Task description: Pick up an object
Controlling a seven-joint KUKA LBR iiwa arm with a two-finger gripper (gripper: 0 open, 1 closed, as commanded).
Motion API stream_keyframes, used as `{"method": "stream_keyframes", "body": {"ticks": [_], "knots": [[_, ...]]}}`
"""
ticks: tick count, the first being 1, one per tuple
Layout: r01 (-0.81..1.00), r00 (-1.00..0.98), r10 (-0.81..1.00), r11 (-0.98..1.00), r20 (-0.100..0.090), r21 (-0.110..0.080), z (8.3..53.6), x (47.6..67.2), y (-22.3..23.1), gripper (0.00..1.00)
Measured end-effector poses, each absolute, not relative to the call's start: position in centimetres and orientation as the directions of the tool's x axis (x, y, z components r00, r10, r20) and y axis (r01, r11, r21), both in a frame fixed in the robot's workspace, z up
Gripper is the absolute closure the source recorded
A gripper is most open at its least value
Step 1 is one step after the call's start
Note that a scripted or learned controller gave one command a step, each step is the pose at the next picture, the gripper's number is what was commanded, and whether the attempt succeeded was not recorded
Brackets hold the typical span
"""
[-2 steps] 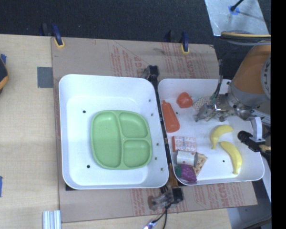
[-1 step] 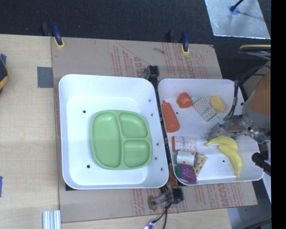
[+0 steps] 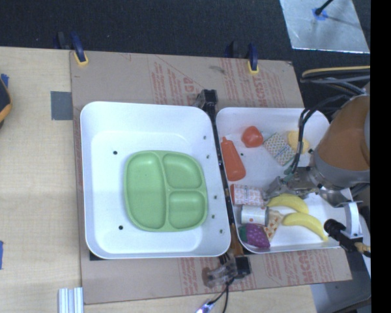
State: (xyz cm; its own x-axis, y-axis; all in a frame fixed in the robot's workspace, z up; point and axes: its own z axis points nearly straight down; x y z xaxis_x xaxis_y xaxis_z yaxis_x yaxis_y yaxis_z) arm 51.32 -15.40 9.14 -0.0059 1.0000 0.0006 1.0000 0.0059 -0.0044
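**Hand hanging over the bananas in the right bin**

Nearest the camera, a cable and clip (image 3: 223, 274) are lying at the front edge of the cardboard sheet (image 3: 150, 77). Just behind, in the right bin (image 3: 229, 119), two bananas (image 3: 298, 214) are lying beside a purple toy (image 3: 255, 235) and a small can (image 3: 253, 214). The hand (image 3: 283, 184) is hovering just over the upper banana; whether it is released or clenched I cannot tell. A good grasp is probably going to need the hand centring across one banana, keeping clear of the can. Further back, an orange bottle (image 3: 232, 160) and a red toy (image 3: 251, 136) are lying. In the left bin (image 3: 94, 175) a green tray (image 3: 165, 190) is sitting. The cardboard is lying clamped to a pale wooden worktop (image 3: 26, 207), with dark floor (image 3: 150, 12) beyond.
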Motion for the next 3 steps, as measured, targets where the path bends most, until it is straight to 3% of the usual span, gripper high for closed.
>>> {"method": "stream_keyframes", "body": {"ticks": [1,2,3], "knots": [[1.000,-0.009,1.000,0.009,0.000,-0.007,10.1,51.3,-15.5,1.00],[1.000,-0.009,1.000,0.009,0.000,-0.006,10.1,51.3,-15.5,0.00],[1.000,-0.006,1.000,0.006,-0.001,-0.003,9.2,56.7,-13.3,0.00]]}}
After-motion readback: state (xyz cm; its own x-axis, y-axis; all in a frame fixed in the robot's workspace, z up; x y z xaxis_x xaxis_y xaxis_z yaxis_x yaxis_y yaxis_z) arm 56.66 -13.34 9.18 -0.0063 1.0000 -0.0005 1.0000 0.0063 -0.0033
